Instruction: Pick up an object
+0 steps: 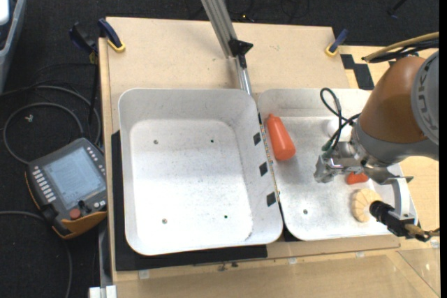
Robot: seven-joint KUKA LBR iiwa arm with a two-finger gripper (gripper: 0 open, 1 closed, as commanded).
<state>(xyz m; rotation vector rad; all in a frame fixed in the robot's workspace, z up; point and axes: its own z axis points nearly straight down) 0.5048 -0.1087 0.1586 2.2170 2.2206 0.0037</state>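
So the counter (pixel 181 45) is taking up most of the middle of the frame, tan board with clamps at its upper corners, and the two white bins are sitting on it side by side. The left bin (pixel 188 174) is lying center-left, just a speckled white floor. The right bin (pixel 300 209) is sitting center-right and that's where the stuff is.

The arm (pixel 401 108) is reaching in from the right edge, orange band and all, and the gripper (pixel 328 167) is hanging low over the right bin's middle. Honestly can't tell how the jaws are standing from up here, cables and the wrist are blocking it, and I'm not seeing anything clearly between them.

Task-wise I'd say it's not done yet: nothing is visibly lifted. The orange cylinder (pixel 281 138) is lying on the bin floor near the divider, just left of the gripper and apart from it. A small orange piece (pixel 357 178) is peeking out just right of the gripper, and a pale ridged object (pixel 361 204) is lying lower right.

The teach pendant (pixel 68 185) is lying at the left edge; its screen is too small to read. No readable labels anywhere.
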